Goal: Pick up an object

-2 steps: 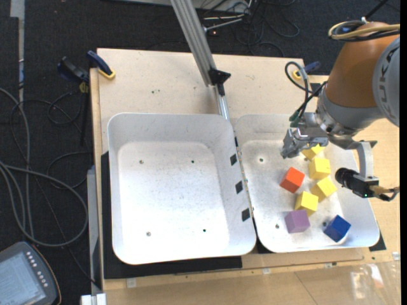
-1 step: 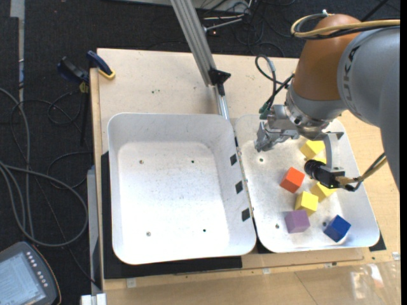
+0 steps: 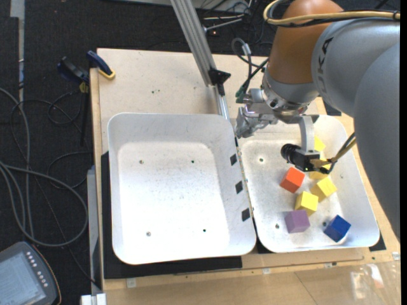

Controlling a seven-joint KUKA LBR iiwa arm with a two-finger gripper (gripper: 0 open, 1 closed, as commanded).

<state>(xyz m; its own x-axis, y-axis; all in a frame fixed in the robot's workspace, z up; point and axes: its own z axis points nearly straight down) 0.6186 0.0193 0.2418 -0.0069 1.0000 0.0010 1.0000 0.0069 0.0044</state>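
Arm (image 3: 331, 49) reaches from right, wrist (image 3: 254, 116) over right bin's (image 3: 267, 196) far-left corner; grip unclear.

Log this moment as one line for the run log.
hand: over right bin far-left corner, apart from cubes | in right bin: orange cube, purple cube, blue cube, yellow cubes | pick: not yet done

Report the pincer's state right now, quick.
Pincer: open or closed cannot be told; it hangs over the far left corner of the right shallow white bin.
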